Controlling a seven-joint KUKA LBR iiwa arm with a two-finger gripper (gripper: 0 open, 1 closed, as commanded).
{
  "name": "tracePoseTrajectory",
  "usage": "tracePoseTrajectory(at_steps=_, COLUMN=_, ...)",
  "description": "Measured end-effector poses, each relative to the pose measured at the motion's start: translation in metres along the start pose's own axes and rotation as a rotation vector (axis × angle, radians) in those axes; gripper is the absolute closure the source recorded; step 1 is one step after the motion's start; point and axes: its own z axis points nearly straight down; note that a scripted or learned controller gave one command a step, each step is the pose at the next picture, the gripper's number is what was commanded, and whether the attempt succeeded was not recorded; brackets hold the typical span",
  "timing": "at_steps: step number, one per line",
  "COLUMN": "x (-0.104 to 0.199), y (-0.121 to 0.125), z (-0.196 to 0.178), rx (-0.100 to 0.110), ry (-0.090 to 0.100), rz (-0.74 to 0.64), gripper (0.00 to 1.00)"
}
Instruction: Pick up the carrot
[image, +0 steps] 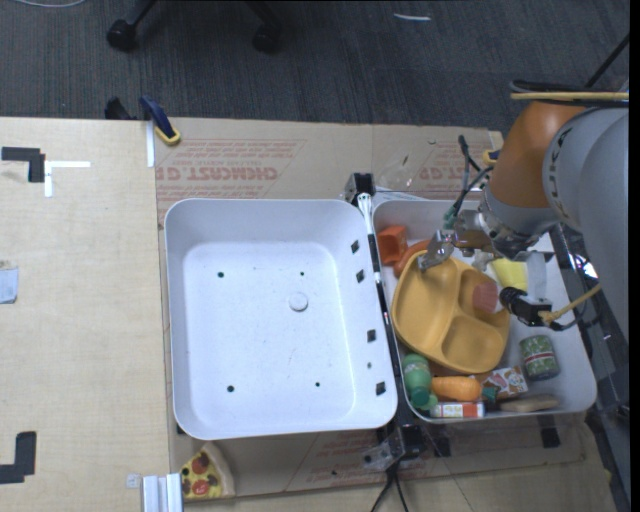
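Camera view: carrot (456, 387) lies at the near edge of the right bin (570, 400), the gripper (436, 252) well beyond it.

Nearest, the carrot rests between a green toy (415, 380) and a small printed carton (508, 381), with a green can (537, 356) just right. Behind them a tilted yellow divided plate (445, 310) fills the bin's middle. Farther back the gripper sits at the plate's upper rim; whether its fingers are open or closed cannot be told. The left bin (268, 310) lies alongside.
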Motion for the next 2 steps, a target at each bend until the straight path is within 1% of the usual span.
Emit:
tracePoseTrajectory(at_steps=1, x=0.005, y=-0.017, z=0.002, rx=0.005, ry=-0.008, rz=0.373, gripper=0.00)
tracePoseTrajectory(at_steps=2, x=-0.022, y=0.025, z=0.000, rx=0.006, ry=-0.002, rz=0.696, gripper=0.00)
